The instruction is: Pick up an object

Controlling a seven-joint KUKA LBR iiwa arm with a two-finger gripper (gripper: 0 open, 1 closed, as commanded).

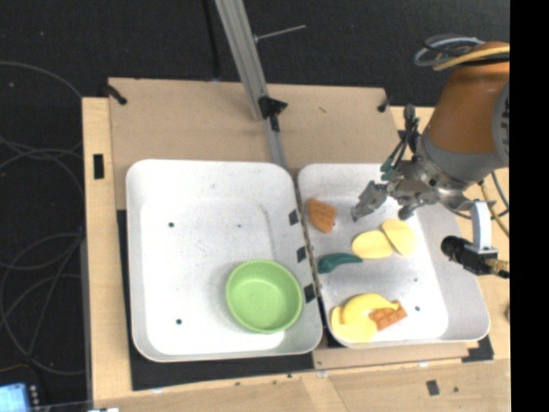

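In the right bin [463, 312], two pale yellow pieces [383, 240] lying touching are seen just below the gripper [388, 202], its fingers spread and holding nothing; a slip is judged likely if both pieces are straddled, or the green spoon [338, 263] nearby nudged.

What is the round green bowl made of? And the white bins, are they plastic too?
The round green bowl looks like moulded plastic: one even, matte lime colour with a smooth rounded rim, though glazed ceramic can't be ruled out. The two shallow white bins also look like plastic, with soft rounded corners, a faint sheen and a finely speckled surface.
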